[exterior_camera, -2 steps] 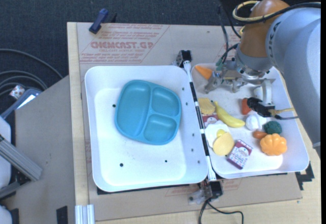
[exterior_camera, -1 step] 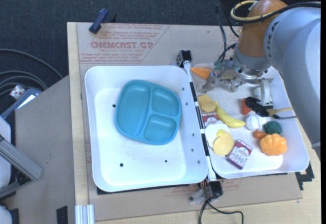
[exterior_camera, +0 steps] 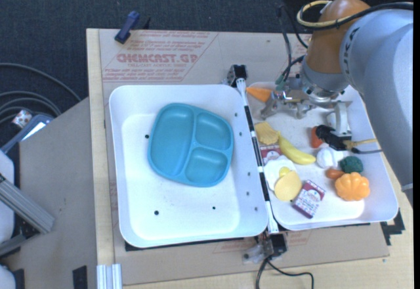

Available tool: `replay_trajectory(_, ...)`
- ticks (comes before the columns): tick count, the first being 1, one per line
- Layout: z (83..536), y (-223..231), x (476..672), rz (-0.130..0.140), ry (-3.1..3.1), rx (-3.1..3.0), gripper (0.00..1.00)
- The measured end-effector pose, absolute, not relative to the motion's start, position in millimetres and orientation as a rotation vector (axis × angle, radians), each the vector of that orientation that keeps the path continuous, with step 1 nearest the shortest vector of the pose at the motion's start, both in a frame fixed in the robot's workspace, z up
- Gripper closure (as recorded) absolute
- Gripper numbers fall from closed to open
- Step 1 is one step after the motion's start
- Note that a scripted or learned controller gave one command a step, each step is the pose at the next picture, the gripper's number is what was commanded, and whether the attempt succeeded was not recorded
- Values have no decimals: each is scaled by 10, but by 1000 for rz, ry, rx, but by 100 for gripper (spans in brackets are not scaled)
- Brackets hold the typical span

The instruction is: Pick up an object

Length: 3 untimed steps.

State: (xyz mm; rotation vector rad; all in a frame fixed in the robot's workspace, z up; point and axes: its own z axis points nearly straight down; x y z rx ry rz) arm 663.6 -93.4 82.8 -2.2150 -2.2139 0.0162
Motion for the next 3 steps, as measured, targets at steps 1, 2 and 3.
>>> replay_trajectory(1,828,-933,6636,16,-2214,-2215,0)
replay_trajectory(2,828,-936,6636,16,-2214,-2215,0)
replay_trajectory(3,930,-930,6642,13,-2214,-2215,100)
